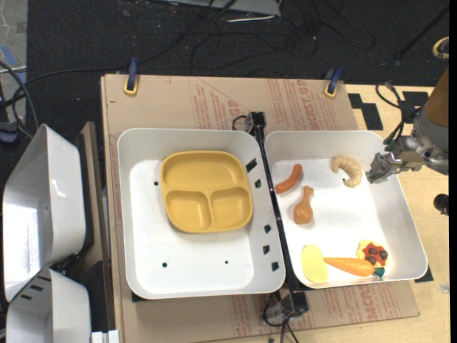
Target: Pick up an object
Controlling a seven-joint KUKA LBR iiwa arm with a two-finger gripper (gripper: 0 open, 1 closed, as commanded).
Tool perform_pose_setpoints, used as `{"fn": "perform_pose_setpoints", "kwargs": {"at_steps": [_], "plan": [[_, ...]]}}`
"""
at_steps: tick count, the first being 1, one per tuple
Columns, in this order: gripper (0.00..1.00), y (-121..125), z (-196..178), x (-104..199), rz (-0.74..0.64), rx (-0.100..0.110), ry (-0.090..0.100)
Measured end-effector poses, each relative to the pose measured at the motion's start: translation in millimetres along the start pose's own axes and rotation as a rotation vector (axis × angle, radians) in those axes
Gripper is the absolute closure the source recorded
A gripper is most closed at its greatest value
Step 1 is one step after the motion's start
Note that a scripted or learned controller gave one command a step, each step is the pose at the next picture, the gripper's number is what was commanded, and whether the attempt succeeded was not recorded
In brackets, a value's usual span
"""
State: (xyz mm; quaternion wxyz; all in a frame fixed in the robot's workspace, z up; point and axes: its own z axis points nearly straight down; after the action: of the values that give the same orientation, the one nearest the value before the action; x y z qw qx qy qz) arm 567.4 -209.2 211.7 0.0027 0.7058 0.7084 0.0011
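The right bin (400,213) holds a red sausage (288,179), a brown chicken drumstick (304,206), a pale croissant-shaped piece (348,169), a yellow round slice (313,263), an orange carrot (349,266) and a small red and yellow toy (373,254). My gripper (378,170) hangs at the bin's right rim, just right of the pale piece. Nothing shows between its fingers.
The left bin (143,263) bears a yellow three-compartment plate (207,191). Black clips line the divider between the bins. Orange clamps (131,84) pin the cardboard base at the back. White containers (39,213) stand off the left side.
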Motion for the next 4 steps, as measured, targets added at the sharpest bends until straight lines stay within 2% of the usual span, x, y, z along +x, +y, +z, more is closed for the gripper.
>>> {"fn": "perform_pose_setpoints", "kwargs": {"at_steps": [1,2,3,4], "plan": [[1.0,1.4,-52.8,-0.2,0.0,0.0,0.0],[1.0,-12.5,-45.6,61.0,-0.004,0.007,0.004],[1.0,-22.9,-48.6,107.4,-0.003,0.007,0.004],[1.0,-31.2,-48.8,167.9,-0.004,0.007,0.004]]}}
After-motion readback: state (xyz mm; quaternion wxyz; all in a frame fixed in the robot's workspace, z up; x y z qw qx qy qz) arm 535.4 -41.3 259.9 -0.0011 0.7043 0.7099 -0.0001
